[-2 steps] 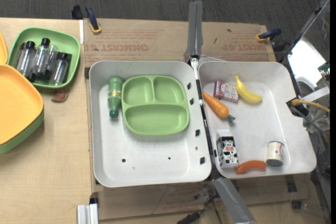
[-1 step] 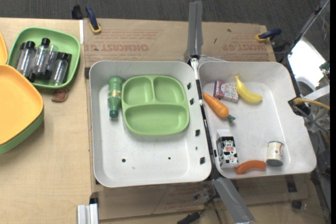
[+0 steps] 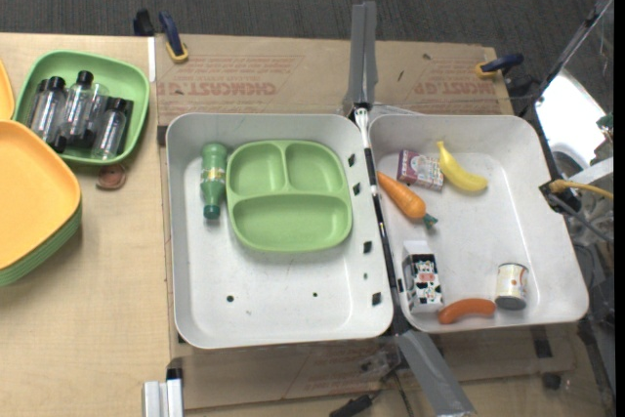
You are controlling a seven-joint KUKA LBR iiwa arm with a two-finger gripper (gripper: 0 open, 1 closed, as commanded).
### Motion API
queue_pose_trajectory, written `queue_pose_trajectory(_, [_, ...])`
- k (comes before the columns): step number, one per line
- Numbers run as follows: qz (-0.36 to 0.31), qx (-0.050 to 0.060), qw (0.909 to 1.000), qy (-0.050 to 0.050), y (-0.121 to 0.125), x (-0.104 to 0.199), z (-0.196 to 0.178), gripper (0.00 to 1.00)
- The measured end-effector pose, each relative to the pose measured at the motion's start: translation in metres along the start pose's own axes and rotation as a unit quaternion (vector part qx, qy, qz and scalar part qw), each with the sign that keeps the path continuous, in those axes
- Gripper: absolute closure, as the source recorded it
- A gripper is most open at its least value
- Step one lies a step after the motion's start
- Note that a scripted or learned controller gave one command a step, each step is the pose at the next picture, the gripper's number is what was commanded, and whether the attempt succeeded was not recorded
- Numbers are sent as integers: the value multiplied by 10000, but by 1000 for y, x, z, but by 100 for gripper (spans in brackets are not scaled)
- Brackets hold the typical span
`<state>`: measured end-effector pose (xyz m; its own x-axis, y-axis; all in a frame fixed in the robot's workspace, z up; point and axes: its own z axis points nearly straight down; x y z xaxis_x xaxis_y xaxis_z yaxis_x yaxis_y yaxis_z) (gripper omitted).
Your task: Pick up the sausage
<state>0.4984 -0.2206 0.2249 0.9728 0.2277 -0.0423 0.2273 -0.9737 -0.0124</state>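
Note:
The sausage [image 3: 467,310] is a short reddish-orange link lying flat against the front wall of the right bin [image 3: 547,210]. A small black-and-white carton [image 3: 422,280] lies just to its left. A small white can [image 3: 511,285] stands just to its right, almost touching the sausage's end.
Further back in the right bin lie a carrot [image 3: 402,196], a pink box [image 3: 420,170] and a banana [image 3: 460,169]. The left bin [image 3: 283,298] holds a green divided plate [image 3: 289,193] and a green bottle [image 3: 213,179]. A green tray of bottles [image 3: 83,107] and orange plates [image 3: 34,200] sit far left.

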Motion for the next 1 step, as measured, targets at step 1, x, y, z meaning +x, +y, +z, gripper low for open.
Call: queue_pose_trajectory(1, [-18,7,10000,-28,0,-1,-7,100])
